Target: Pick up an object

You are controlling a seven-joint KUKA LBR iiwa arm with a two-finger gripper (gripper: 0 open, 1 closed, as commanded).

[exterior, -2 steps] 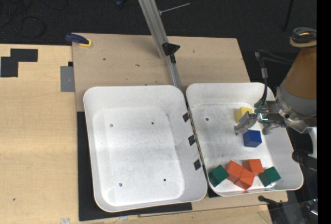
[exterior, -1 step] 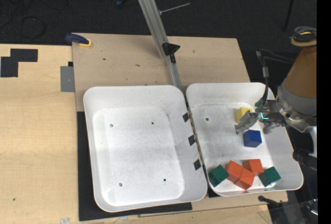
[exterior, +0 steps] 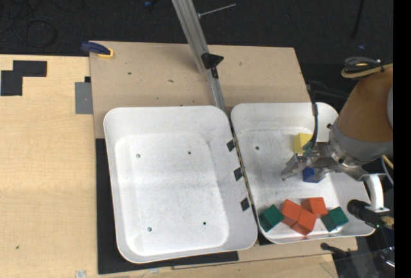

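Closest to me, along the near edge of the right bin (exterior: 270, 117), sits a tight cluster of blocks: a green block (exterior: 271, 216) at the left, two orange blocks (exterior: 300, 214) touching each other in the middle, and another green block (exterior: 334, 219) at the right. Just beyond them the pincer (exterior: 307, 166) is down inside the same bin, reaching in from the right, with a blue block (exterior: 310, 174) right at its tip; whether it is clenched on that block or released I cannot tell from here. A yellow block (exterior: 302, 142) lies just on the far side of the pincer, nearly touching it. The left bin (exterior: 128, 142) sits alongside, the two rims meeting at small black clips. On the worktop (exterior: 257, 71) behind, a slanted metal rail (exterior: 186, 13) rises from between the bins, and a small blue and yellow clamp (exterior: 96, 49) lies at the far left corner.
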